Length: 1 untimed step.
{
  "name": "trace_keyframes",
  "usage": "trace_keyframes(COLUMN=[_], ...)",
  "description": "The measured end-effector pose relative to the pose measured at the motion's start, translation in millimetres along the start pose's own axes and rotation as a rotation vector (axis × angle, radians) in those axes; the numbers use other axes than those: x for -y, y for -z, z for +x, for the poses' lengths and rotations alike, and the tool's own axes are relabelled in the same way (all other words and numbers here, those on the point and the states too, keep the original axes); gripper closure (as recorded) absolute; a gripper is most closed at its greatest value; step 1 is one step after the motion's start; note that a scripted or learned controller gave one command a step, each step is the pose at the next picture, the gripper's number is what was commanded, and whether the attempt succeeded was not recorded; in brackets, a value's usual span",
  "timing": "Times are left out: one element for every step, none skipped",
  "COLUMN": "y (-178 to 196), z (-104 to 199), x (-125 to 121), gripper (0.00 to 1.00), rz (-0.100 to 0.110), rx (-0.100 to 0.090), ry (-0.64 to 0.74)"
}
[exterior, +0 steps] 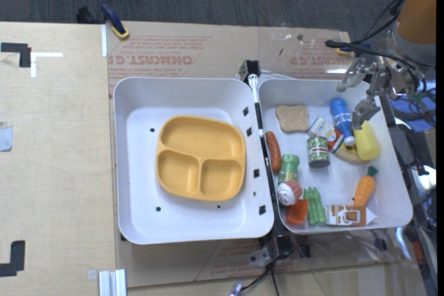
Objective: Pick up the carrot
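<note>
Right bin (388, 218), carrot (364, 190) below tool (364, 90)

Light wooden bench (55, 170) under cardboard sheet (180, 48), two white bins (132, 170) atop.

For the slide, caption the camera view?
Pincer hovers above right bin; carrot lies untouched near its front.

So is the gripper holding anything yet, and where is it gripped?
Nothing held. The two-finger gripper hangs open above the right white bin; the orange toy carrot lies apart.
</note>
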<state>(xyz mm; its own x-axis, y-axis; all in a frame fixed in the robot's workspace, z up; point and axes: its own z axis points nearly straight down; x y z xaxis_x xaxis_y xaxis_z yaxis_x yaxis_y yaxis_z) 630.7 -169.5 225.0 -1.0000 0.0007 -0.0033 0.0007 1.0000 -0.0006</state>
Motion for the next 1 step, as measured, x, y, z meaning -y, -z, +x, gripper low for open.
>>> trace_keyframes(y=[-49.9], z=[60.4], x=[36.5], gripper=[0.0], rz=[0.0], rx=[0.001], ry=[0.272])
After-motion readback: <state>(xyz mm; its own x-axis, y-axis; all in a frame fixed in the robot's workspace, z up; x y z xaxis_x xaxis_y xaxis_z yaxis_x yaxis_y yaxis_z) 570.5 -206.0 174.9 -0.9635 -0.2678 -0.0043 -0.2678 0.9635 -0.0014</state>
